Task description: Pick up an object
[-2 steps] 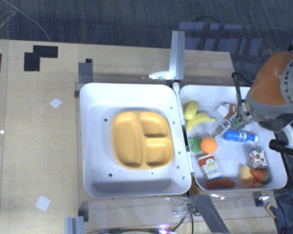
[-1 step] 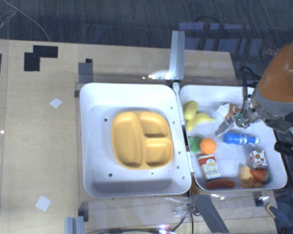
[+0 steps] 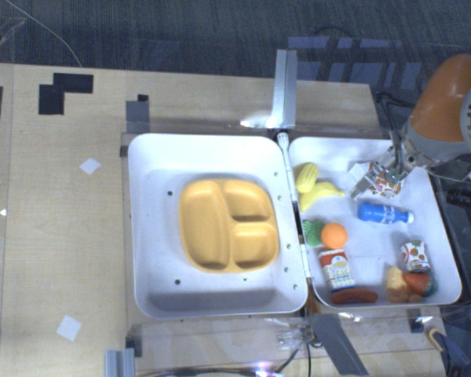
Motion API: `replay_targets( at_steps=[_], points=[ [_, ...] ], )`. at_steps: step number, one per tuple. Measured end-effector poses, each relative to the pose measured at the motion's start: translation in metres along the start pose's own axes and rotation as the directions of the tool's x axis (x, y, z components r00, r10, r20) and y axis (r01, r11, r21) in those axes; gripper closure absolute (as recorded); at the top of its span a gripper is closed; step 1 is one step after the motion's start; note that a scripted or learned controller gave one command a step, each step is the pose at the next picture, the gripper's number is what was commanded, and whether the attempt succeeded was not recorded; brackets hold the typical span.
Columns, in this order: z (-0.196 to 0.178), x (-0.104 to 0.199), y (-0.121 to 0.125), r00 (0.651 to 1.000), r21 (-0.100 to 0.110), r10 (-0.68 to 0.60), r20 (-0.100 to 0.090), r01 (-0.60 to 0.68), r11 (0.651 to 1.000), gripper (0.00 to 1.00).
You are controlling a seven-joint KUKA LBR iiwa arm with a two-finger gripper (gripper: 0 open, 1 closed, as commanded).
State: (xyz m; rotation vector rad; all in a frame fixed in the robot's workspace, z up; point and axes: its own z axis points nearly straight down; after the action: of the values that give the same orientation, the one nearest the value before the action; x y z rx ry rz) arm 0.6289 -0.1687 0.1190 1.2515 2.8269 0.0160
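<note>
- The gripper [image 3: 386, 173] sits in the upper right part of the frame, over the back area of the right bin [image 3: 447, 285], with the grey arm [image 3: 443, 144] and its orange band [image 3: 454, 93] running off toward the right edge.
- A small patterned carton [image 3: 386, 184], white with red and green marks, sits right at the fingertips; the fingers appear to be closed around its top, though the grip is hard to judge from this angle.
- Just below the carton, a blue bottle [image 3: 383, 214] lies on its side on the bin floor, apart from the gripper.
- To the left of the gripper, near the wall between the bins, lie a yellow corn cob [image 3: 307, 176] and a yellow banana [image 3: 320, 192], touching each other.
- Lower down on the left side of this bin are a green vegetable [image 3: 312, 232] and an orange ball [image 3: 334, 236], side by side.
- Below those stands a red-labelled can [image 3: 337, 269], and a brown sausage [image 3: 354, 295] lies by the front wall.
- In the lower right corner of the bin are a second small carton [image 3: 415, 255], a yellow cheese wedge [image 3: 395, 278] and a red and green item [image 3: 418, 283] too small to identify.
- The left bin [image 3: 153, 234] fills the middle of the frame and holds a yellow divided tray [image 3: 228, 225] with three compartments, lying flat.
- Both bins rest on a light wooden bench [image 3: 55, 234].
</note>
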Motion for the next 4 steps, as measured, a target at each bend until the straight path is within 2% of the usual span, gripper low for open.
replay_targets(
  at_steps=[1, 2, 3, 4],
  points=[
    [-0.001, 0.026, 0.012, 0.971, 0.001, 0.239, 0.004, -0.239, 0.971, 0.00],
    [0.009, -0.014, -0.007, 0.882, -0.006, 0.471, 0.002, -0.471, 0.882, 0.00],
    [0.022, -0.056, 0.005, 0.989, 0.036, 0.147, -0.034, -0.145, 0.989, 0.00],
    [0.013, -0.058, 0.009, 0.990, 0.025, 0.139, -0.021, -0.139, 0.990, 1.00]
  ],
)
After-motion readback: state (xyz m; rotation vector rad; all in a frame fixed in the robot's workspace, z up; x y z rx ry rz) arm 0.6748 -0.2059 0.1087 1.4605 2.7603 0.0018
